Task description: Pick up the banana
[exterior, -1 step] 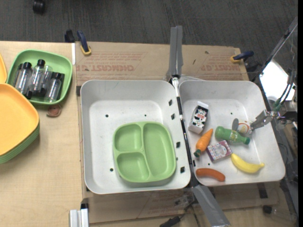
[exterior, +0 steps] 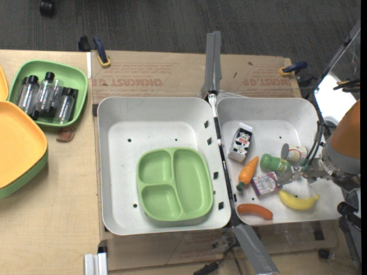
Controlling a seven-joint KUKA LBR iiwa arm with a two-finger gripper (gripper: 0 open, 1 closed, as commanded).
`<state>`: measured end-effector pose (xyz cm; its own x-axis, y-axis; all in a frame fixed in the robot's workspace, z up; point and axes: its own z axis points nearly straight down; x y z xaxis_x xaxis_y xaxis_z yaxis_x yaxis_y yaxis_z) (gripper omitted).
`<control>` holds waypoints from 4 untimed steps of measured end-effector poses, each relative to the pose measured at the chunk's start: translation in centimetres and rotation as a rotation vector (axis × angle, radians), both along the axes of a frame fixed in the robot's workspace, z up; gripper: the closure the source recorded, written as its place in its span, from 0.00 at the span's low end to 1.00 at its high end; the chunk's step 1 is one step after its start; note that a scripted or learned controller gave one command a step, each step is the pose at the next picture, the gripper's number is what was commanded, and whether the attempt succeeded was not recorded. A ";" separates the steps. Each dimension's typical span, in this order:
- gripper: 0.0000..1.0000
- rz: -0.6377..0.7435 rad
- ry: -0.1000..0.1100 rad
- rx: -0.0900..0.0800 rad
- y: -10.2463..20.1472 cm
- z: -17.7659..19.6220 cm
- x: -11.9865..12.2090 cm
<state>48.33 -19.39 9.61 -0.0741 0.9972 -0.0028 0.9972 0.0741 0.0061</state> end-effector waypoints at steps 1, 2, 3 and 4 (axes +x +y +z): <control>1.00 -0.003 -0.001 0.000 0.0 0.8 0.1; 1.00 -0.360 0.009 0.002 2.0 9.1 3.5; 1.00 -0.723 0.008 0.002 -1.5 13.9 10.9; 0.00 -0.724 0.009 0.002 -1.5 13.9 10.9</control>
<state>59.19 -20.86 23.49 0.6049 0.7963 -0.0034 0.7963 -0.6049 -0.0025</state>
